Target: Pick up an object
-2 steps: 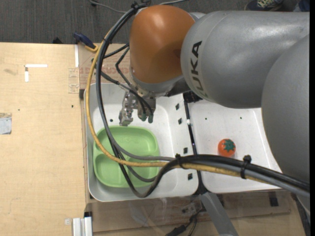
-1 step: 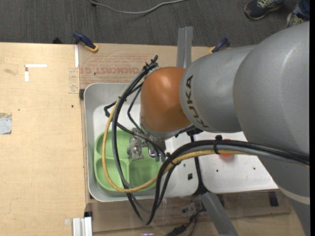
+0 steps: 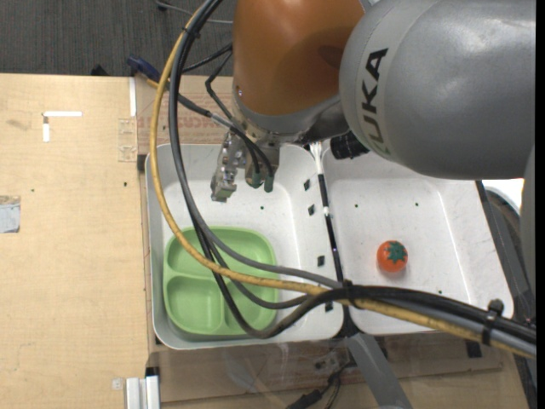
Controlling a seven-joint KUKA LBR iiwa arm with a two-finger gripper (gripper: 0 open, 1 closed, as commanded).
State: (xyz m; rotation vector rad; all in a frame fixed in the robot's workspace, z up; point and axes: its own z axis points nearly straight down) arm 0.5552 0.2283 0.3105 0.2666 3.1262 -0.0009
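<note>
A: Fingers of the two-finger gripper (image 3: 243,175) hung slightly spread, pinching nothing, above the left white bin (image 3: 289,177).

B: Target?

A: Green divided plastic tray (image 3: 217,284) lay just below-left; small orange-red round ball (image 3: 392,256) sat well right, in the right white bin (image 3: 434,220).

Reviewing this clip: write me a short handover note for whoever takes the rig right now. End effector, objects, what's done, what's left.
End effector: above the left bin, over bare white floor just beyond the green tray's far edge, fingers open with nothing between them.
Green divided tray: flat in the near part of the left bin, partly crossed by the arm's cables.
Orange tomato-like toy: alone in the right bin, untouched.
Done: nothing picked up yet.
Left: choose a target, descend, close on it and lift. The tray is nearest; the toy would need a move across the divider.
</note>
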